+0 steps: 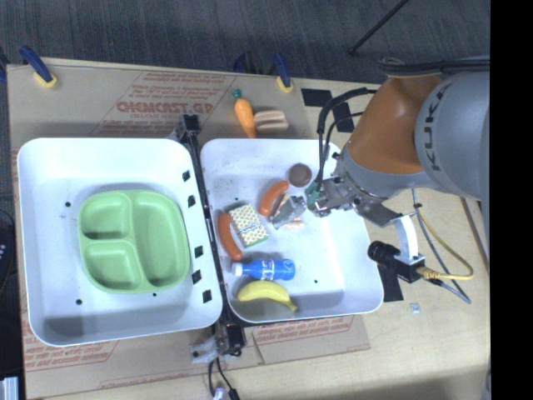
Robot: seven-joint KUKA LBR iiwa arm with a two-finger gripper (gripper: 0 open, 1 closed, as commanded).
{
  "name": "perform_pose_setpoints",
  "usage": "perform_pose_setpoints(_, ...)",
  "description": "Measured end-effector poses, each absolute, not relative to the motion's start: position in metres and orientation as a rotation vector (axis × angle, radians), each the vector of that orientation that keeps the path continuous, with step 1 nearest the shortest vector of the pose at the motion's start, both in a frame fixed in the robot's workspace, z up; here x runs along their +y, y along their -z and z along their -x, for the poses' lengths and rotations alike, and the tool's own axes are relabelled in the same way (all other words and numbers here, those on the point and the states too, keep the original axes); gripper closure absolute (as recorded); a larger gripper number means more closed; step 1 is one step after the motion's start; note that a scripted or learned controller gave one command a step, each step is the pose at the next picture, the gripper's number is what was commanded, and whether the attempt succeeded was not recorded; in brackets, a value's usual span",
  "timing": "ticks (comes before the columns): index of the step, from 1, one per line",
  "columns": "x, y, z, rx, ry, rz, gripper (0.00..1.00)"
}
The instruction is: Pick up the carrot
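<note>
My claw [293, 211], its opening impossible to judge from above, hangs over the right bin [354, 265] while the carrot [244, 116] lies outside on the counter [150, 90] beyond the far rim, up-left, pointing toward the bin.

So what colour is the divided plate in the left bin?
The divided plate is light green, seen in the camera view.

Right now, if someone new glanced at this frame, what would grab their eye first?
Probably the big grey-and-orange arm reaching from the right over the right bin, its gripper low among the cluttered toy food. Next, the green divided plate alone in the left bin. The carrot lies outside, on the bench behind the bins.
</note>
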State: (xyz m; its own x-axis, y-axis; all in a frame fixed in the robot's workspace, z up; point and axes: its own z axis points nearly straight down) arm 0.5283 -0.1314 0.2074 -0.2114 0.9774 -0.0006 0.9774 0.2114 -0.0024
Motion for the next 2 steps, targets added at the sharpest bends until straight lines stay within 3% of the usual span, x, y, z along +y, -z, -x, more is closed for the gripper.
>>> perform_pose_setpoints(1, -0.199, -0.3, -0.61, -2.492, -0.002, 1.918, 0.0)
perform_pose_setpoints(2, -0.21, -0.117, -0.654, -2.391, -0.005, 2.028, 0.0)
